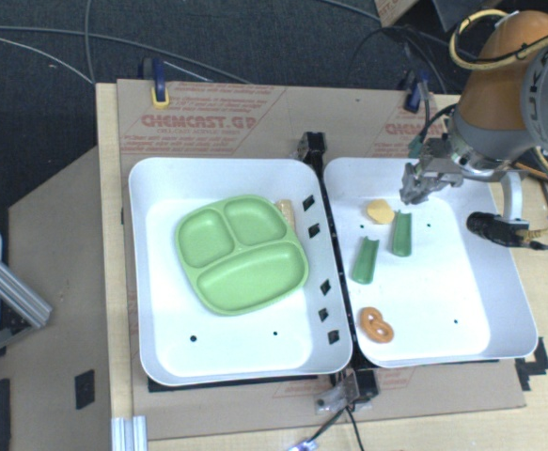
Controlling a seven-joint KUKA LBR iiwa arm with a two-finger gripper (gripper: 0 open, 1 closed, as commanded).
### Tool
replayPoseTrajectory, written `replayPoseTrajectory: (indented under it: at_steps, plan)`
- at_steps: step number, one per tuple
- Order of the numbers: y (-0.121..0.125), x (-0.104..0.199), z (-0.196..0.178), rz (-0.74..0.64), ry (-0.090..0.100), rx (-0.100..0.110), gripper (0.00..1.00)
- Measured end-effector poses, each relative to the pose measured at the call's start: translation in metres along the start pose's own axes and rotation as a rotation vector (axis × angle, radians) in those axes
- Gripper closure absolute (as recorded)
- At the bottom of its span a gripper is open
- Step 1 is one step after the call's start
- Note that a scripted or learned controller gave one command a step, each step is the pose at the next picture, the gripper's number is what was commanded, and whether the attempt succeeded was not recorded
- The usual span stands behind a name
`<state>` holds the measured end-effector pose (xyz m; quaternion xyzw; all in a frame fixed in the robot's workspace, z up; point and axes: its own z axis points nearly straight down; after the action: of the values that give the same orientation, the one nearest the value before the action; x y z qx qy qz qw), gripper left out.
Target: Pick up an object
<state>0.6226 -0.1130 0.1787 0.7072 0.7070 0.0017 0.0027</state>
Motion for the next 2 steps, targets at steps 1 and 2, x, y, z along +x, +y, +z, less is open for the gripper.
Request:
replayPoseTrajectory:
  at_steps: [1,2]
  plan:
    - [0.000,0.007,-0.046,-0.002,0.001,0.001,1.00]
    - [0.001,0.007,-0.088,-0.001,0.001,0.000,1.00]
